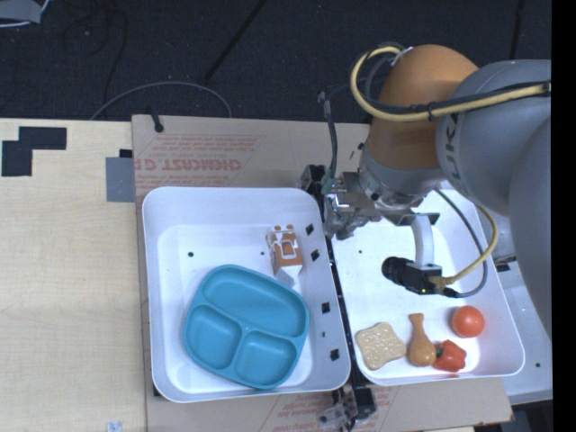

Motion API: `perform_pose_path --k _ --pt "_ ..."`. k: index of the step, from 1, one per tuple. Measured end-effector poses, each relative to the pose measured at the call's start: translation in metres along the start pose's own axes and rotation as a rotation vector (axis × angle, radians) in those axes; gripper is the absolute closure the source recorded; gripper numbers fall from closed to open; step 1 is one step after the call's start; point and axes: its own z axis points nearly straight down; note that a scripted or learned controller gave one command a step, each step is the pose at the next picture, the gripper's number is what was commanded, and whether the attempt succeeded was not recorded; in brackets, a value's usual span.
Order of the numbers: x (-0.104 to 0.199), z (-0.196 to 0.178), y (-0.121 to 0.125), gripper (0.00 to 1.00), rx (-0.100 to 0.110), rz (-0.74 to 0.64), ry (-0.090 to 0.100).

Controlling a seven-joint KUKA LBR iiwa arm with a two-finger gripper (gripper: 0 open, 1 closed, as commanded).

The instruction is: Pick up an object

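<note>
My gripper (340,209) hangs over the back left corner of the right bin (504,367), close to the wall shared with the left bin (162,241). Nothing shows between its fingers. Along the right bin's front edge lie a tan bread slice (379,345), a brown drumstick (419,340), a small red piece (450,356) and an orange-red ball (468,320). All of them sit well in front of the gripper and to its right. A small orange and white toy (286,247) stands in the left bin, just left of the gripper.
A blue divided plate (245,325) fills the front of the left bin. The grey arm with its orange band (423,106) covers the back of the right bin. Cardboard (225,151) lies under both bins.
</note>
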Motion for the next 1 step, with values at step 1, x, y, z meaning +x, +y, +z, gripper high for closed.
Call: perform_pose_path --k 1 --pt "0.0440 0.0037 0.0212 1.00 0.000 0.000 -0.001"
